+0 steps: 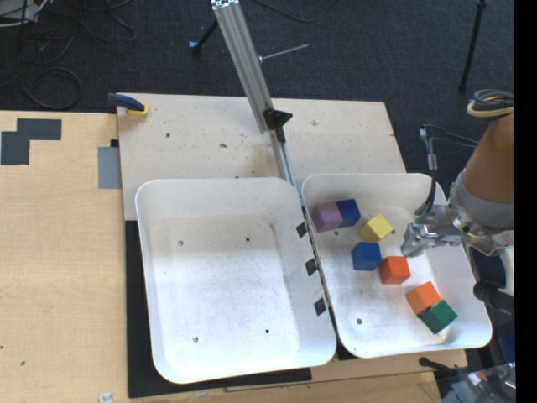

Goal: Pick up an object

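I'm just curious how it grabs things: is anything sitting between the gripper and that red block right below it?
Nothing visible. The gripper is in the right bin, and the red block lies just beside and below it. The blue block and yellow block sit off to the side.

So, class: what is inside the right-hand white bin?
Seven blocks: purple, blue, yellow, a second blue, red, orange, green. The gripper covers some bin floor.
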`<state>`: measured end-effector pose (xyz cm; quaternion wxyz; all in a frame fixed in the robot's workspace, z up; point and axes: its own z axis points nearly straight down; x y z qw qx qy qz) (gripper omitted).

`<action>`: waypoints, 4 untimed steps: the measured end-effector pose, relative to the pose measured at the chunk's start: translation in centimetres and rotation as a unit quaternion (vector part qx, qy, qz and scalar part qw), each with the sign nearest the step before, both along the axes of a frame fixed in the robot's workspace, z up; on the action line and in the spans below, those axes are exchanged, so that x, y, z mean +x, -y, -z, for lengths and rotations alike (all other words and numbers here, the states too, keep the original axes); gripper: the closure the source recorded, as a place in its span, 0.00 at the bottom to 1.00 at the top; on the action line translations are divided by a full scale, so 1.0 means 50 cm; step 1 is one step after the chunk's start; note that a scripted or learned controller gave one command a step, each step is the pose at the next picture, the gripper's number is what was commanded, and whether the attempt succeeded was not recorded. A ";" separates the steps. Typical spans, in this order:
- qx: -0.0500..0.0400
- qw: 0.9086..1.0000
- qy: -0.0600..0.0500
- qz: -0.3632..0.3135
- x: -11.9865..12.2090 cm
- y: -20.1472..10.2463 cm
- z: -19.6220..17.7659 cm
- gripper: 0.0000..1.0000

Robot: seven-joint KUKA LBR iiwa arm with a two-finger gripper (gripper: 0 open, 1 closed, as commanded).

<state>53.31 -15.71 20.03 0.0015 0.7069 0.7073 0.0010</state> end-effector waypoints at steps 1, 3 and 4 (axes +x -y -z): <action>0.000 1.000 -0.001 0.000 0.001 0.002 -0.042 1.00; 0.002 1.000 -0.002 -0.002 0.027 -0.219 -0.061 1.00; 0.001 1.000 -0.003 -0.002 0.050 -0.329 -0.049 1.00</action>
